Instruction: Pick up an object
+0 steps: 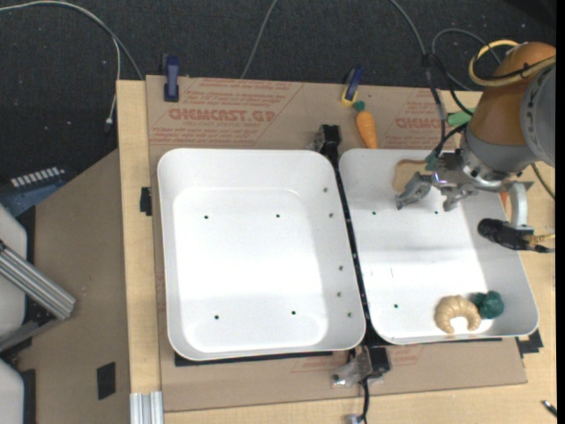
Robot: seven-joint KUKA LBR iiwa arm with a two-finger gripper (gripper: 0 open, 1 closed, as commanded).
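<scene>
The end effector (428,192) hangs spread and empty, far up the right bin (397,263) from the croissant (458,314) at its near corner.

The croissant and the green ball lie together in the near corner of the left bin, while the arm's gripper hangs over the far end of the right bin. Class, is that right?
Not quite. The camera view shows the croissant and the green ball lying together in the near corner of the right bin, not the left bin. The gripper does hang over the far end of the right bin.
</scene>
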